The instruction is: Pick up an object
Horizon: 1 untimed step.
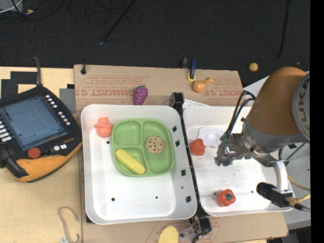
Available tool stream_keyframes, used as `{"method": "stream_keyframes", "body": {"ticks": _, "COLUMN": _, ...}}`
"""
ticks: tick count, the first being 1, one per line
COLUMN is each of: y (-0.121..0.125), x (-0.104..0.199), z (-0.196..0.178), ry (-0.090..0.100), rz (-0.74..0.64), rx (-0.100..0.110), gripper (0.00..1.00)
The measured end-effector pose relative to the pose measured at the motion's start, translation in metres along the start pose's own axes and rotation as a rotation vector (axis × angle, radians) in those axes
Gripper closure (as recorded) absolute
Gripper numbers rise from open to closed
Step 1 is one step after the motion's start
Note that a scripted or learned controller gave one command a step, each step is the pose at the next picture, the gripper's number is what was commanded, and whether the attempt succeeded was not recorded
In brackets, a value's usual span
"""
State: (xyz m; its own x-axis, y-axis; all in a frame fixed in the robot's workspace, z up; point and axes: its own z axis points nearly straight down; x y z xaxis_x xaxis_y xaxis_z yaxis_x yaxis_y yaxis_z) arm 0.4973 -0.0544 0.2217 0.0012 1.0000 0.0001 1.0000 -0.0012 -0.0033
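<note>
My gripper (223, 159) hangs over the middle of the right bin (238, 206), below the arm's orange band. A small red-orange toy (197, 147) lies just to its left in that bin. A red pepper-like toy with a green stem (226, 198) rests near the bin's front edge, below the gripper. A clear plastic piece (210, 134) lies at the bin's back. I see nothing between the fingers.
The left bin (131, 206) bears a green divided plate (117, 135) with a corn cob (130, 161) and a cookie (155, 145); a pink toy (103, 127) lies beside it. A purple grape toy (140, 94) and an orange pear (201, 85) sit on the cardboard behind. A teach pendant (35, 130) lies far left.
</note>
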Motion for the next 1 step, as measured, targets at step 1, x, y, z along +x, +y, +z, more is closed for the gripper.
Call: {"method": "stream_keyframes", "body": {"ticks": 1, "y": -0.0096, "x": -0.0109, "z": -0.0092, "ry": 0.000, "rz": -0.001, "rx": -0.001, "gripper": 1.00}}
